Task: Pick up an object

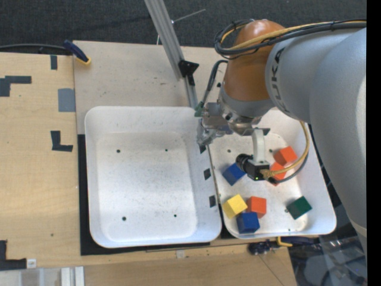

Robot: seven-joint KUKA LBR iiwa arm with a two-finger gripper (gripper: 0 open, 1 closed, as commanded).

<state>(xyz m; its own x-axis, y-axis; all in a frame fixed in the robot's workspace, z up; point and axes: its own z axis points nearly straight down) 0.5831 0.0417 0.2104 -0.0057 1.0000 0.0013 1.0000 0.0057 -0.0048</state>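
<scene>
Tool (203,136) state cannot be told from this slanted view: its tip is small and shadowed, so whether it is apart or together is left undecided, and nothing is seen clamped in it. It is placed at the dividing wall between the two white bins, at the far left corner of the right bin (318,216), with the left bin (89,124) lying just beside it on its other side. No candidate object is found directly beneath it. The nearer blue cube (234,173) is set closest to the tool, a little to its right and toward the view's lower edge, clearly apart from it. Further from the tool in the same direction, a yellow cube (235,205), a red-orange cube (258,205) and a second blue cube (248,221) are grouped close together. An orange cube (286,155) is placed well to the tool's right, and a green cube (299,207) lies farthest from it, near the right bin's lower right corner. All of these are judged to rest on the bin floor. By this evidence nothing of the task is done: no cube is lifted and none is gripped. The whole pick is left to be made, namely alignment over one cube, descent, closing and lifting. The nearer blue cube is judged the shortest reach.
</scene>
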